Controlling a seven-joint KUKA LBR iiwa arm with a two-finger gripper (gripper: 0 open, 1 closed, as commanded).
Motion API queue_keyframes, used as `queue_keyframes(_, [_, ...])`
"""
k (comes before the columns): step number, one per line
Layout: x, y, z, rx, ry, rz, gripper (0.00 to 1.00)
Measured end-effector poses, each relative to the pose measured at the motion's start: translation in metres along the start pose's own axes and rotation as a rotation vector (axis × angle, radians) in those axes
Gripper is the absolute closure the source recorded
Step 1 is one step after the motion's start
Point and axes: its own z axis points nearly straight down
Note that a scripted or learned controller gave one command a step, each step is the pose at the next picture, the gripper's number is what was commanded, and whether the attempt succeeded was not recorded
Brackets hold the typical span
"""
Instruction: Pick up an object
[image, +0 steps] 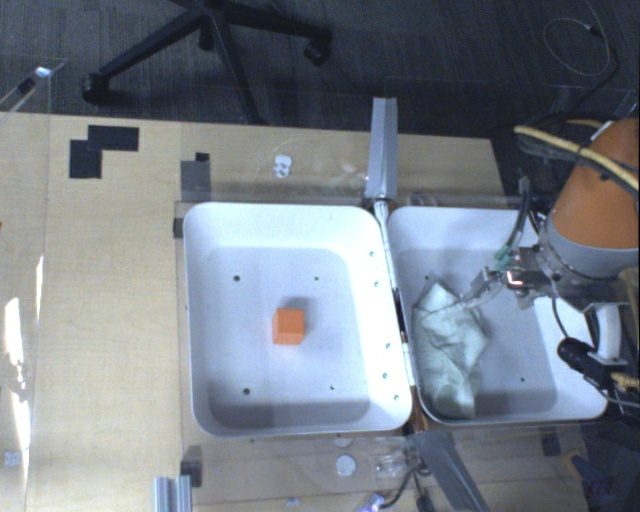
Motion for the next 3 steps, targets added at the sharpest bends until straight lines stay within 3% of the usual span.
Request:
queue_keyframes(1, [-0.025,0.038,0.116,-0.006,-0.001,-0.032,0.0])
queue_keyframes(2, [-0.024,0.04,0.105,-0.01,0.0,-0.033,1.0])
queue_keyframes(3, [0.008,0.068,0.119,-0.018,-0.002,0.097,1.0])
